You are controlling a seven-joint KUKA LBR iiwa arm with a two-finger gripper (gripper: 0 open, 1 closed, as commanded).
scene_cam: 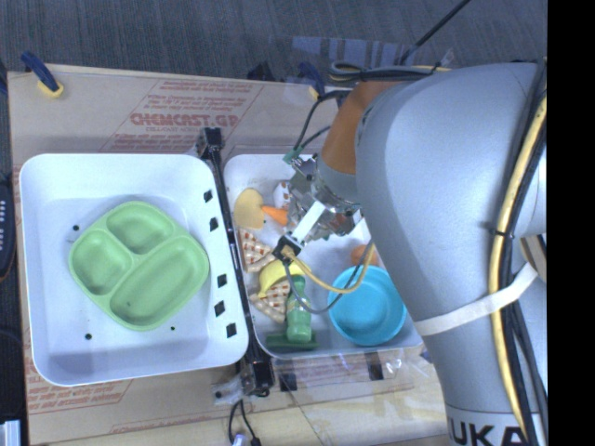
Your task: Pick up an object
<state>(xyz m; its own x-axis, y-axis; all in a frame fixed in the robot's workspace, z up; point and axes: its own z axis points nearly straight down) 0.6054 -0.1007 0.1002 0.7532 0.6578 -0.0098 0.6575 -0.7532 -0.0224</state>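
The right bin point(244, 170) holds a heap of toy food. My gripper point(299, 191) hangs low over the bin's upper middle, beside a small orange piece point(273, 215) and a pale yellow round piece point(246, 207). Below them lie a waffle-patterned piece point(251, 246), a yellow piece point(272, 275) and a green bottle point(298, 324). A blue bowl point(368, 310) sits at the bin's lower right. The arm's bulk hides the bin's right side. Nothing shows as held.
The left bin point(37, 249) holds a green divided plate point(139, 264). A black divider with clips point(223, 249) runs between the two bins. Cardboard point(186, 110) lies under both bins.
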